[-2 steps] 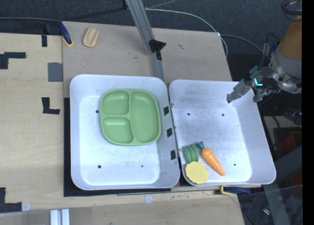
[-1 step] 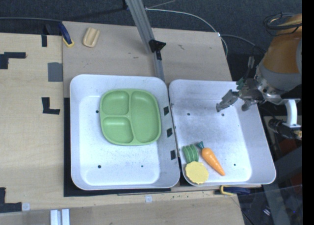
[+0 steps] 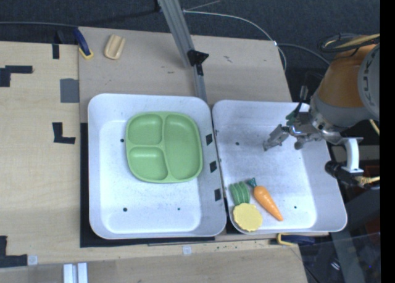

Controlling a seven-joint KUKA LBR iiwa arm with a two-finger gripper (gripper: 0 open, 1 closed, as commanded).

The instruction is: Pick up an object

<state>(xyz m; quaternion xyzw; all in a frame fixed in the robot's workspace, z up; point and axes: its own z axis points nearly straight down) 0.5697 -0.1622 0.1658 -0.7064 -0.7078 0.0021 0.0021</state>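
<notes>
Over right bin (image 3: 321,214), gripper (image 3: 285,139) (empty) spread.

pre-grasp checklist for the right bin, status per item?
1. Targets in view: ok. Carrot, green ridged piece and yellow round piece sit at the right bin's near edge.
2. Gripper carrying nothing: ok, nothing between its fingers.
3. Gripper over a target: not ok, it hangs above bare bin floor, farther back than the toys.
4. Target spacing: not ok, the three toys crowd together.
5. Wall clearance: cannot tell, the yellow piece lies by the bin's near corner.
</notes>
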